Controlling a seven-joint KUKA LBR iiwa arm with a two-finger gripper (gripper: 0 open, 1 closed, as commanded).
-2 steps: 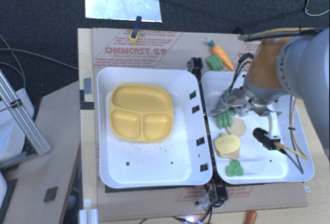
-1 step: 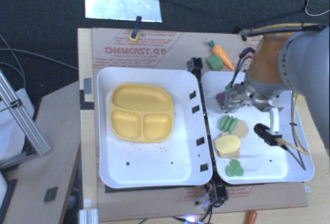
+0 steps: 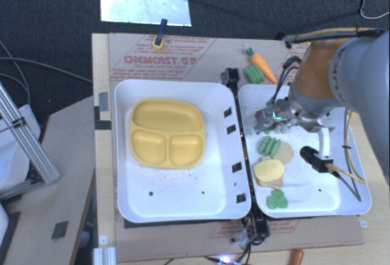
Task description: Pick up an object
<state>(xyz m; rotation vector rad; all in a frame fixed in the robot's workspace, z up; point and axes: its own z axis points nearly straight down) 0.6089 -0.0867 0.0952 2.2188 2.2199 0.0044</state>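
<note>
Fingers (image 3: 266,119) sit low over the right bin (image 3: 317,194), in its far half and close to its left wall. Their tips blur into the grey metal around them, so I cannot tell whether they are spread or pressed together. Nothing can be seen between them, and they appear to be just short of the toys, though the slant makes contact hard to judge.

Nearest is a green ridged toy vegetable (image 3: 267,146), lying on the right bin's floor just nearer the camera than the fingers. A tan round piece (image 3: 284,151) touches its right side. Further toward the right bin's near wall a yellow toy food (image 3: 269,169) rests on a tan slice (image 3: 269,183), and a small green leafy toy (image 3: 277,199) lies close to the near rim.

Beyond the right bin's far rim, a toy carrot (image 3: 263,63) and a green toy piece (image 3: 254,74) lie on the table (image 3: 100,63). Left of the right bin, the other white bin (image 3: 183,194) holds a yellow divided plate (image 3: 167,133).

Coming in from the right bin's right side, the arm (image 3: 359,69) bends downward at the orange band (image 3: 314,75), and the wrist tilts toward the right bin's left wall.
</note>
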